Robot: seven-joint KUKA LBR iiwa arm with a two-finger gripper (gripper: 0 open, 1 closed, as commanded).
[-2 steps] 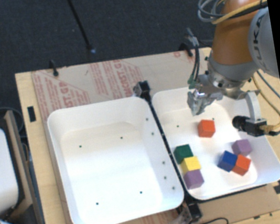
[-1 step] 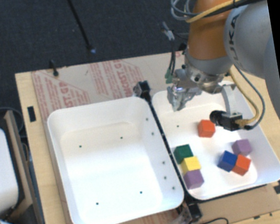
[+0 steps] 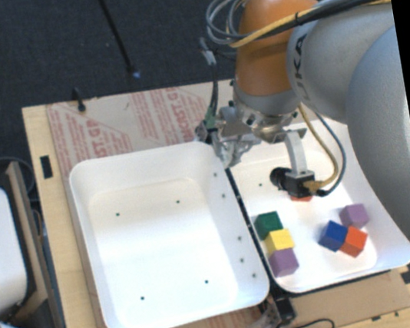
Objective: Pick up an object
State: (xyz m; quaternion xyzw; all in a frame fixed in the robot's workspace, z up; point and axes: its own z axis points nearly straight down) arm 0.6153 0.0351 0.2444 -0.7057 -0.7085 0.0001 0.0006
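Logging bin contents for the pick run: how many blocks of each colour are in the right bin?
Purple blocks: 2
Green block: 1
Yellow block: 1
Blue block: 1
Orange block: 1
Total: 6
Half-hidden reddish bit: unclear, uncounted.

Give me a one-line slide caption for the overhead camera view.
Grey KUKA arm hangs over the right bin of coloured blocks, with the left bin alongside.

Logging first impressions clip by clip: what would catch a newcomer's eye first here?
The grey arm with its orange band dominates the upper right, its gripper poised over the top of the divide between the two bins. In the right bin, bright cubes stand out: a green cube, yellow cube and purple cube lined up by the divide, and a blue cube touching an orange cube, with a paler purple cube beside them.
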